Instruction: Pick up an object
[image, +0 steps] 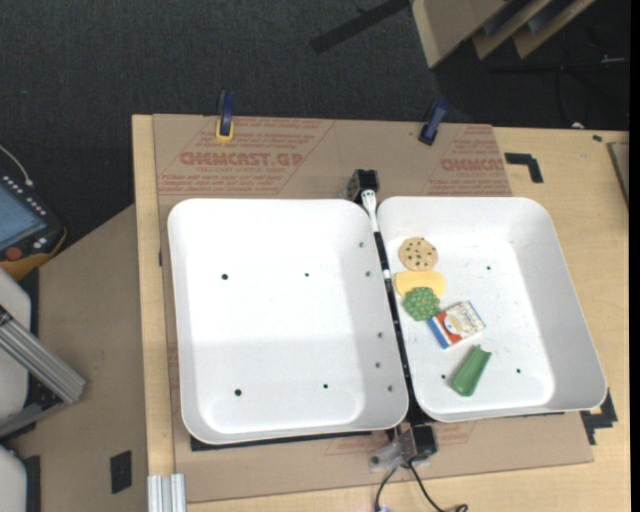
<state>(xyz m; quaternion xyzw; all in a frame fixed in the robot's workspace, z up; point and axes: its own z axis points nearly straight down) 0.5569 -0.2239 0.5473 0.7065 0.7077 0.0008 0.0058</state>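
Side by side on brown board (300, 150): left bin (270, 330), right bin (525, 260). Clustered by the right bin's left wall: box (458, 323), green block (469, 370) nearest, green lump (420, 303) touching yellow piece (415, 281), cookie (417, 252) farthest.

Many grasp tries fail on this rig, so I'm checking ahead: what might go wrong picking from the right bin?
The cookie, yellow piece and green broccoli-like toy touch in a cluster, so fingers may snag two. They also lie near the right bin's left wall, risking a collision. The green cylinder might roll.
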